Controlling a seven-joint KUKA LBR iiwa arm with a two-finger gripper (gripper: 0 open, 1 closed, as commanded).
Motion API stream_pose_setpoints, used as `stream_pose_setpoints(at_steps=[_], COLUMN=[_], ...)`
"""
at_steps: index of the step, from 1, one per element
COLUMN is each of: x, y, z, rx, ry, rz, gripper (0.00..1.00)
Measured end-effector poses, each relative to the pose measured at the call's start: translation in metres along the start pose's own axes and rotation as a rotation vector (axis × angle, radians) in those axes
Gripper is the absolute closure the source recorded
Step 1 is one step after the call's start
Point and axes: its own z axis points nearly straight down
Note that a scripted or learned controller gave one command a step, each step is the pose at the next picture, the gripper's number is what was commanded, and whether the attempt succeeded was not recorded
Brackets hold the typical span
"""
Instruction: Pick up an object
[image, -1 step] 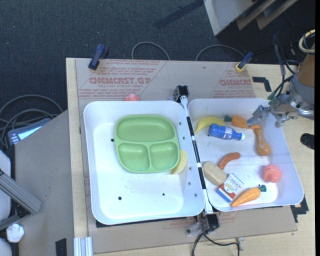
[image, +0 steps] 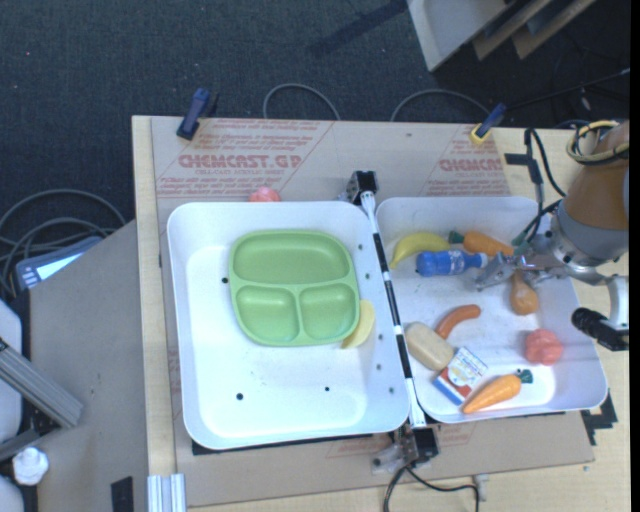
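Right bin (image: 590, 385) is crowded: banana (image: 418, 245), blue bottle (image: 450, 263) and orange piece (image: 485, 242) bunch along the far wall, sausage (image: 458, 319), bread roll (image: 429, 347), small carton (image: 458, 375) and carrot (image: 494, 392) fill the near-left part. Gaps are narrow; best opening is mid-bin, between sausage and pink lump (image: 544, 346). Left bin (image: 200, 400): green divided tray (image: 295, 286) takes the far half, near floor open. Clip bar (image: 385, 300) runs between bins.
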Motion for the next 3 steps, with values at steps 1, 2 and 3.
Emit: stream_pose_setpoints(at_steps=[1,2,3], x=[-0.002,0.058,0.145], y=[0.000,-0.013,-0.020], z=[-0.011,-0.074,-0.128], rx=[-0.003,-0.003,-0.004], ry=[-0.007,-0.010,-0.010], rz=[0.001,0.003,0.003], gripper=[1.00,1.00,1.00])
